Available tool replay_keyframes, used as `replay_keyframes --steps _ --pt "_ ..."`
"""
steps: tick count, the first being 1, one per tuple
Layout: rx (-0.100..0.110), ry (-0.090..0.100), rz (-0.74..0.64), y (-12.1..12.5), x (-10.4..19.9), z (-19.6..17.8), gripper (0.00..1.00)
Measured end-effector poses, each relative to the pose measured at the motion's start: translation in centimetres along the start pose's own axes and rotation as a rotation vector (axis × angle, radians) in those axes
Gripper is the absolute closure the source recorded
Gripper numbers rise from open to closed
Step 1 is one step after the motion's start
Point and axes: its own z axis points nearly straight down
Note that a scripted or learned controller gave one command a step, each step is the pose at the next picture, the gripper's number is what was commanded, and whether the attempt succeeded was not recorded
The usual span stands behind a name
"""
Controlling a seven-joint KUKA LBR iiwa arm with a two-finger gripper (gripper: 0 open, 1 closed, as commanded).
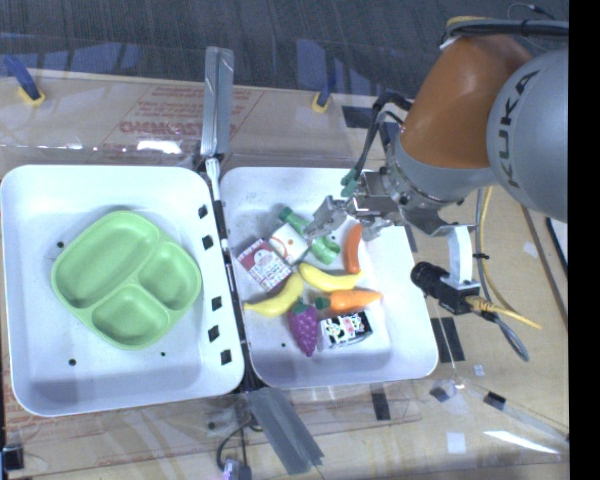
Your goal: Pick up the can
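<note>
Toward the bottom of the frame, in the right bin [427, 360], a small carton with black-and-white cow patches [348, 328] lies beside a purple bunch of grapes [304, 329]. Just above them an orange carrot [356, 299] lies crosswise, touching a yellow banana [330, 278]. A second banana [276, 299] curves toward the bin's left wall.

The can [265, 263], red and white, lies on its side left of centre in the right bin, just above that second banana. Its shape is blurred, so it could pass for a small box. A second carrot [352, 250] stands more upright at the right of the heap, with a green piece [323, 250] between it and the can.

The left bin [12, 308] holds a light green divided plate [127, 278] at its middle.

Higher in the frame, the gripper [326, 218] hangs over the upper part of the heap, above the green piece and up and to the right of the can, apart from it. Whether the claw is spread or pressed together cannot be told, as it blends into the clutter beneath. The arm [470, 98] fills the upper right.
</note>
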Motion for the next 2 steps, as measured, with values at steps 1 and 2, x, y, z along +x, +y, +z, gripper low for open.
replay_keyframes --steps 1,2 --pt "0.002 0.0 -0.005 0.1 0.1 -1.0 1.0" --pt "0.002 0.0 0.133 -5.1 6.4 8.5 1.0"
